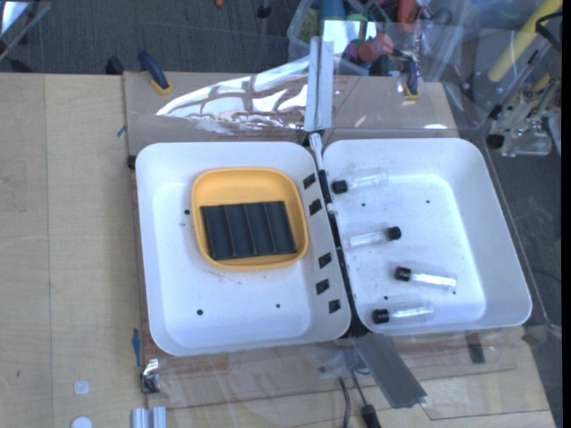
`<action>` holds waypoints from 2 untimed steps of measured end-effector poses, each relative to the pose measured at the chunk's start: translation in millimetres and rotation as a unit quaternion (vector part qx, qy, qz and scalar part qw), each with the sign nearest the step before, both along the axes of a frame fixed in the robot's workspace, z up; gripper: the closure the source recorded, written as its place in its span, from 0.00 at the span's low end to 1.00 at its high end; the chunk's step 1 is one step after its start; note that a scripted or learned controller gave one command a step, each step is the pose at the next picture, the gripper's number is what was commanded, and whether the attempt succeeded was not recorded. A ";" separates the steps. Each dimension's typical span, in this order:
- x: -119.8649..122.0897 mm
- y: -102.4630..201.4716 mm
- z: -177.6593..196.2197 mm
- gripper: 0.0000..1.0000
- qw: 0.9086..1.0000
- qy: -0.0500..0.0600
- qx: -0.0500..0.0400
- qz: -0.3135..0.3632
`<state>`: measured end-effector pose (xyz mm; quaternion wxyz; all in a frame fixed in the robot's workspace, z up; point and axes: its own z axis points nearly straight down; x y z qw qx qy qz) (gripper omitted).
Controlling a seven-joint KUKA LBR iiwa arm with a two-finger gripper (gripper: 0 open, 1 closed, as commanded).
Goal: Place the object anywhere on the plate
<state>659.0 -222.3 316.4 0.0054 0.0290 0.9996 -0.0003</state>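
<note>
Pincer: state cannot be told.
Plate (201, 194): yellow, in the left bin (232, 315), toward its far edge.
Black ribbed block (248, 230): lying flat on the plate.
Right bin (464, 239): four black-capped clear tubes (426, 279), scattered apart.
Bench (62, 239): pale wood.
Room: clear crate of toys (393, 12) past the far edge.

No text, label, brand, number or sign can be read anywhere here. The clear plastic tubes with black caps (360, 182) in the right shallow white bin (500, 239) bear no legible marking, and the square yellow plate (207, 188) with its dark ribbed rectangular block (247, 230) is plain. The clear plastic crate of coloured toys (393, 12) behind the bench is too blurred for any lettering to be made out.
</note>
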 end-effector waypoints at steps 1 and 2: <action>-0.1 -0.4 0.2 0.00 1.000 0.000 0.000 0.000; 4.8 0.9 -50.6 0.00 0.993 0.003 0.001 0.118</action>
